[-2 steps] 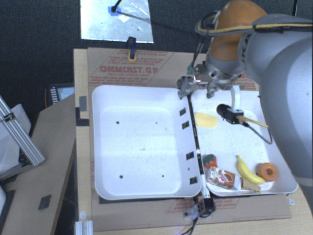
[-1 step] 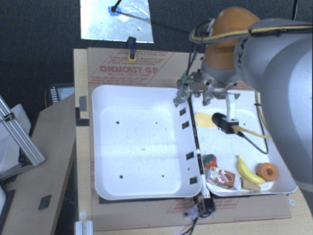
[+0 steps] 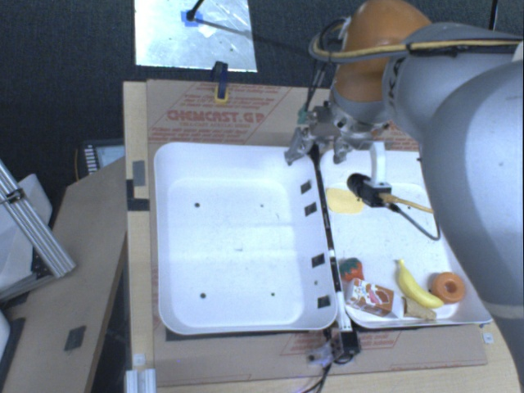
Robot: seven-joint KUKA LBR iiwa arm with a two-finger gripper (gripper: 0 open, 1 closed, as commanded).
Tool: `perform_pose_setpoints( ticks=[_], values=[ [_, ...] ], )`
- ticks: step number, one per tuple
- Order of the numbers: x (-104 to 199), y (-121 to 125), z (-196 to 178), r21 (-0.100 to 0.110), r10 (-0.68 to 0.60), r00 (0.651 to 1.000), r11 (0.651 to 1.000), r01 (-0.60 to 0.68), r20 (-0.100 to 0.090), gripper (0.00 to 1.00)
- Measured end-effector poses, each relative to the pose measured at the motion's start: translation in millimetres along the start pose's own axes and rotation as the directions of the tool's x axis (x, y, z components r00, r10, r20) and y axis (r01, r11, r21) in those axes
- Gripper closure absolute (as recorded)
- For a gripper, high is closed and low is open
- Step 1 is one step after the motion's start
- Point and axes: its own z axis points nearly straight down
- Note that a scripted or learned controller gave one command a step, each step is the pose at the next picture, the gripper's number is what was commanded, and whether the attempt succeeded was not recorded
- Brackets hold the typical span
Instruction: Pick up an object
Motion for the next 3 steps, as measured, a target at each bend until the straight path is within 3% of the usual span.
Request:
perform_pose_setpoints(
  ticks=[1,2,3],
  values=[
    [0,0,-11,-0.001,-0.002,1.000,1.000,0.002,0.000,1.00],
    [78,-3,55,0.008,-0.004,1.000,1.000,0.004,-0.002,1.00],
    [126,1,-64,-0.008,-0.003,1.000,1.000,0.003,-0.004,1.00]
  ],
)
